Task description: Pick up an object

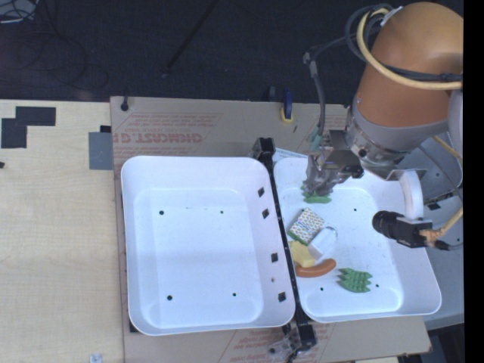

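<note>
— Jaws [324, 184]: where, and spread or pressed together?
— Low in the right bin [412, 297], at its far edge, right over a small green object [318, 198] and seemingly touching it; I cannot tell how they are set
— What else lies near that green object?
— Toward the camera from it, a checkered packet [306, 225], a clear cup [324, 242], a yellow piece [302, 255] and an orange sausage [315, 268] bunch together; a green leafy toy [354, 280] lies farther still. Left bin [144, 203] sits beyond the divider
</note>
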Tool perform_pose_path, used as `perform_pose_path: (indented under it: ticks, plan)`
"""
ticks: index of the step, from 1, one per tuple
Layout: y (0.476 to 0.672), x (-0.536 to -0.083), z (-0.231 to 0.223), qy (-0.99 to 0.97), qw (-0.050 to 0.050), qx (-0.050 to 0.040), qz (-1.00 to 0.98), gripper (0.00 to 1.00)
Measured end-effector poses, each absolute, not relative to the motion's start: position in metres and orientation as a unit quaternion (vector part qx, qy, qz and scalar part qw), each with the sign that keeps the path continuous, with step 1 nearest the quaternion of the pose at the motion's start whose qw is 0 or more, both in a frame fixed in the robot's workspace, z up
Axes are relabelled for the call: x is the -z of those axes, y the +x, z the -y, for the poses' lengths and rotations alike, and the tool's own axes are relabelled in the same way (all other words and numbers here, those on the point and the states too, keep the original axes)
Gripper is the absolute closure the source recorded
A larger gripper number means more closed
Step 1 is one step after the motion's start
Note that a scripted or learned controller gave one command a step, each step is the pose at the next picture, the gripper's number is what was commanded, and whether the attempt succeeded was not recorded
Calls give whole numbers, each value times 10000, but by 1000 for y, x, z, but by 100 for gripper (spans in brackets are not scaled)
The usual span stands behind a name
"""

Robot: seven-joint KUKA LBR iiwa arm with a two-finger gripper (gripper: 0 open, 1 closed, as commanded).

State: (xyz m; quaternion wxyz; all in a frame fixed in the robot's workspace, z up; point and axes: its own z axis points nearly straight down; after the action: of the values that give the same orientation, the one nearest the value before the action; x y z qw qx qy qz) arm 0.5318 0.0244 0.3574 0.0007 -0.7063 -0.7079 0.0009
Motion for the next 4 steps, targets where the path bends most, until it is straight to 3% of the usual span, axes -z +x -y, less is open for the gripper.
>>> perform_pose_path:
  ticks: [1,2,3,4]
  plan:
    - [608,-452,-45,-7059,-35,31,7083,100]
    - [580,-448,-91,-7062,16,-17,7080,100]
    - [622,-334,-122,-7050,22,-31,7092,100]
    - [636,-359,-141,-7069,4,-7,7074,100]
